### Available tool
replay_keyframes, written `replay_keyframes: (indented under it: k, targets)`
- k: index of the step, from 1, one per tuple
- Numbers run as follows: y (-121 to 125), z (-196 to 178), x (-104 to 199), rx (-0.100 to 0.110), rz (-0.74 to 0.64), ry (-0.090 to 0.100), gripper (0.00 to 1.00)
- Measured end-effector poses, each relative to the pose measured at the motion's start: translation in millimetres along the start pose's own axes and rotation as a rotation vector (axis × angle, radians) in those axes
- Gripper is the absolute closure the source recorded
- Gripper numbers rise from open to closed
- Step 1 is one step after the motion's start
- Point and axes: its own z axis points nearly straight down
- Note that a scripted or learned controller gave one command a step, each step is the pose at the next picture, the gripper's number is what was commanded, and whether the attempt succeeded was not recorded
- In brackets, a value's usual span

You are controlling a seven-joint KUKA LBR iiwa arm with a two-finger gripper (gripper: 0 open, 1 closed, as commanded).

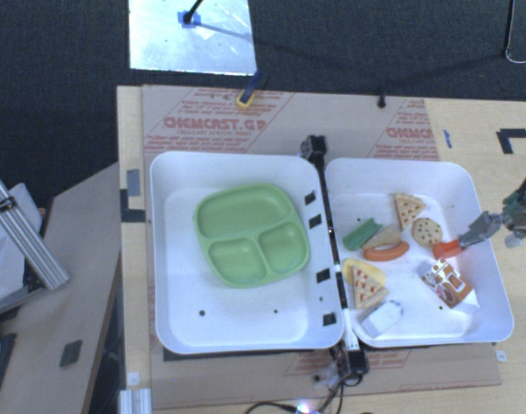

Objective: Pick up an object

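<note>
The end effector (pixel 480 228) reached in from three o'clock, low over the right bin (pixel 479 198), its grey tip close to the bin's right wall. Whether it was spread or pressed together could not be told at this size and angle, and nothing could be seen pinched in it.

The candidates for picking all lay in the right bin. An orange-red piece (pixel 447 248) lay just at the tip of the end effector, at its seven o'clock. A round cookie (pixel 427 230) sat just beside that at nine o'clock, with a pizza slice (pixel 408 207) beyond it toward eleven. A boxy brown-and-white toy (pixel 446 283) lay near five o'clock of the bin's centre. Further toward nine o'clock were a hot dog (pixel 387 250), a green block (pixel 360 233), a second pizza slice (pixel 365 281) and a pale white piece (pixel 382 317). The left bin (pixel 172 257) held a green divided plate (pixel 251 235).

The risks, as I judged them: the orange-red piece was small and low, so a closing grasp could skid it aside or nip only its edge. The cookie crowded it closely and could be pushed or caught with it. The bin wall stood near enough that a descent slightly off could strike it.

On the tabletop, the brown sheet (pixel 284 115) under the bins carried repeated red print, seemingly "CHEMCAST GP", upside down to the camera; I could not read it with certainty.
</note>
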Motion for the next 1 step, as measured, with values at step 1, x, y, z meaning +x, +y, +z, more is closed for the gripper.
replay_keyframes:
  k: [1]
  targets:
    - [2.2, -5.4, 0.6, -0.010, -0.004, -0.003, 0.00]
